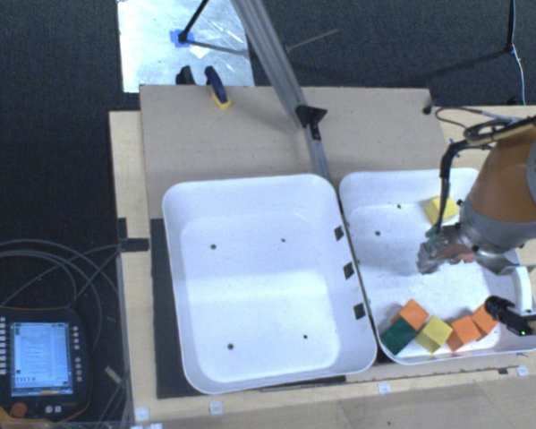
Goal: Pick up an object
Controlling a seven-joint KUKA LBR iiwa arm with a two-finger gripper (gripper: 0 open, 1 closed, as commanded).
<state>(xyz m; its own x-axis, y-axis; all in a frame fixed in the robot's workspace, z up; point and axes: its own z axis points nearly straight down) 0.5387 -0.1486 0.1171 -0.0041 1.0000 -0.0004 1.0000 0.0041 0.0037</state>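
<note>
The grey two-finger gripper (pixel 431 254) is lowered over bare floor of the right white plastic bin (pixel 375 203) — its state cannot be told. A miss is risked: the small yellow block (pixel 440 211) lies at one o'clock, apart

Yellow block (pixel 442 209) half hidden behind the arm (pixel 509 196); claw (pixel 431 256) fingertips too blurred to read.

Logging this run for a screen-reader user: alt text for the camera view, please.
A grey and orange robot arm reaches from the right into the right bin, its gripper low over the bin floor near a yellow block. Orange, yellow and green blocks cluster at that bin's near edge; the left bin sits alongside.
</note>
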